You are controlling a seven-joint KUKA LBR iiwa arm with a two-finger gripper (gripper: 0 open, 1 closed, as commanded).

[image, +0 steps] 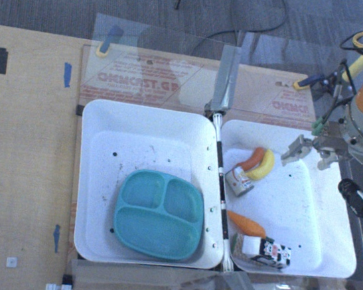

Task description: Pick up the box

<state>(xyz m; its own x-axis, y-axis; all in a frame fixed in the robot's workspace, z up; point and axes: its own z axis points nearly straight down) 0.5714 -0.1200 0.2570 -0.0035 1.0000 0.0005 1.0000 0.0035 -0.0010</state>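
Note:
The box [263, 249], white with black and red print, lies flat at the near edge of the right bin [312, 213]. My gripper [310, 157] hangs over that bin's far right part, well away from the box. Its two fingers [293, 152] are spread open with nothing between them. An orange carrot [246, 223] lies just beyond the box, close to it.
A yellow banana [264, 164] and a red-orange piece [253, 159] lie at the right bin's far left, with a small grey container [237, 181] next to them. The left bin [102, 136] holds a teal divided plate [158, 215]. Cables hang at the far right.

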